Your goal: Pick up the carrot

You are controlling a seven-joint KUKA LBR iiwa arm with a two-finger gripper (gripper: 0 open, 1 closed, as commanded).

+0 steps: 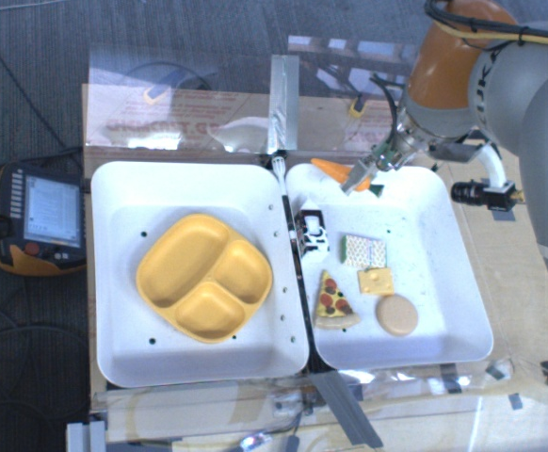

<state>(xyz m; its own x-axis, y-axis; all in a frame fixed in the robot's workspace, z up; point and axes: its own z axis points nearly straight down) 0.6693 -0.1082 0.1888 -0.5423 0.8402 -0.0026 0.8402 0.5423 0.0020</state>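
I see the arm [462, 55] slanting down from the right, gripper [359, 179] at the one carrot [329, 169]; its grasp I cannot tell. One yellow plate [204, 276] sits in the left bin [114, 347].

a yellow three-compartment plastic plate [205, 276] lies in the left white bin [114, 347], while the right white bin [462, 318] holds a toy pizza slice [333, 301], a yellow cheese square [376, 281], a tan round cookie [397, 314] and a green-checked square [363, 250].
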